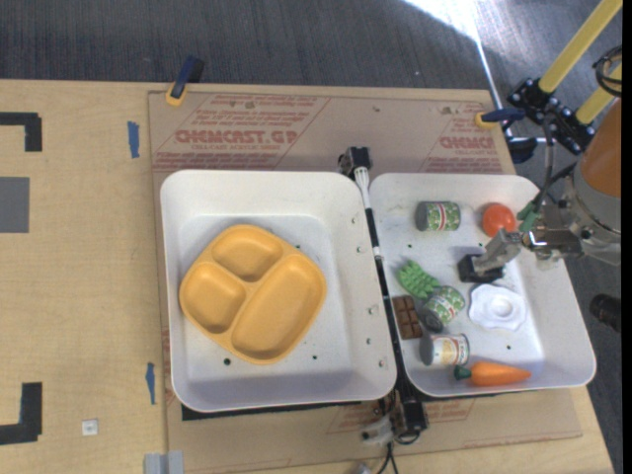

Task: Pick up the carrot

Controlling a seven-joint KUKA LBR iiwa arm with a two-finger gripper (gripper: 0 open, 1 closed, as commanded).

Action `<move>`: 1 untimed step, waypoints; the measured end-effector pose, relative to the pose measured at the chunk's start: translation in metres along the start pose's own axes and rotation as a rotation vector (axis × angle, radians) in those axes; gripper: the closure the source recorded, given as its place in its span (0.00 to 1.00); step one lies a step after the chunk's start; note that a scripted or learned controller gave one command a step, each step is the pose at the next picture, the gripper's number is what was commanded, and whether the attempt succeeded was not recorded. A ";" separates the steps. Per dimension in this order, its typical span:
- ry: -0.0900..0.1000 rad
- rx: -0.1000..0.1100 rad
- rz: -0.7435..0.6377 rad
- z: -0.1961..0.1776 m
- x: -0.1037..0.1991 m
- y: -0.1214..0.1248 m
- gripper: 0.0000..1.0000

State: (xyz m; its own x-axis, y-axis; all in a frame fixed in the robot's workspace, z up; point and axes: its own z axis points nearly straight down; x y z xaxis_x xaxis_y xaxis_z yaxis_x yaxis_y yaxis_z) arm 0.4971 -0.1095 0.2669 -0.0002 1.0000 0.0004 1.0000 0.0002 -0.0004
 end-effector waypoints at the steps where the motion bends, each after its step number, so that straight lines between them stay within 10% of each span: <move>1: 0.001 0.003 0.271 0.073 0.075 -0.018 0.00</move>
State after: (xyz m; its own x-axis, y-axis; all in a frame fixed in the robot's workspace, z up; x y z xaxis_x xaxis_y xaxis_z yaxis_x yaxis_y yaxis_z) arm 0.4791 -0.0347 0.1944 0.2672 0.9636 0.0010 0.9636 -0.2672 -0.0038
